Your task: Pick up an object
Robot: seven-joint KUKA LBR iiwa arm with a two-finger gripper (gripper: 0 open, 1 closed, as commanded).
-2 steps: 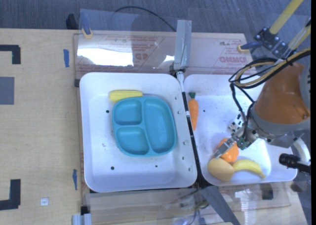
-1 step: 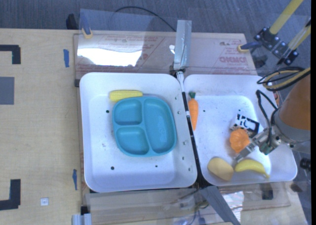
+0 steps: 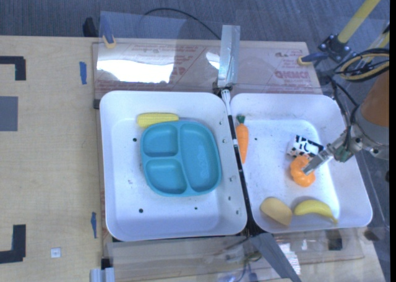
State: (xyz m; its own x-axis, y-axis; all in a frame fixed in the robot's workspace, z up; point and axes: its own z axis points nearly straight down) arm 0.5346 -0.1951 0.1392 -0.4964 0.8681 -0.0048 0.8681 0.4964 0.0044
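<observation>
Gripper (image 3: 314, 164) sits low over an orange fruit (image 3: 302, 174) in the right bin (image 3: 272, 104); its grip cannot be told. Black-and-white toy (image 3: 305, 146) touches the fruit; banana (image 3: 315, 208), carrot (image 3: 242, 141) nearby; writing unreadable.

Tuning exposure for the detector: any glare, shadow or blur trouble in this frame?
Camera view: strong glare on the clear sheet behind the bins washes out its print; the white bins are bright but evenly lit, shadows soft; blue tray, corn and carrot look sharp; the gripper over the orange object is slightly soft.
</observation>
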